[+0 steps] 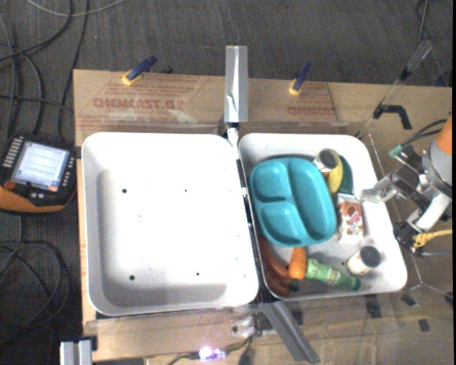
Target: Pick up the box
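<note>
The box (350, 218) is small, white with red print. It lies flat in the right bin (395, 280), against the right side of a teal divided tray (292, 198). My gripper (381, 190) hangs over the right bin's right rim, just up and to the right of the box and apart from it. Nothing shows in its grasp. The grey arm with its orange band (445, 137) comes in from the right edge.
Around the tray the right bin holds a banana (335, 175) and a round can (327, 159) at the top, and a white jar (362, 259), a green bottle (331, 274), a carrot (296, 263) and a dark sausage (274, 268) along the front. The left bin (167, 219) sits beside it.
</note>
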`<action>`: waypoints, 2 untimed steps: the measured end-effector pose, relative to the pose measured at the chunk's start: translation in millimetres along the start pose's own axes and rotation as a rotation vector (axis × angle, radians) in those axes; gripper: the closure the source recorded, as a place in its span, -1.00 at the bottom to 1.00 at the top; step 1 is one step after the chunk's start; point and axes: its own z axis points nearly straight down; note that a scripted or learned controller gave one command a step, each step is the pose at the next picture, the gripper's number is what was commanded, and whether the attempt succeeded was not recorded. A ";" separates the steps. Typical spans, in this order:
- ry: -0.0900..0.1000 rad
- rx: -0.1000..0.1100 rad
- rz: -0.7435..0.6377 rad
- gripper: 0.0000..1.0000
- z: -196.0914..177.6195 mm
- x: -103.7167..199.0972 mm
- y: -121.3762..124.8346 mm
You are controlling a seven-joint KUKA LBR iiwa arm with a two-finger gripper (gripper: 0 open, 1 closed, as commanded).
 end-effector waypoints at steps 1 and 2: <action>0.000 -0.001 -0.167 -1.00 -16.8 6.6 -5.9; 0.000 0.003 0.156 -1.00 74.2 -21.3 20.5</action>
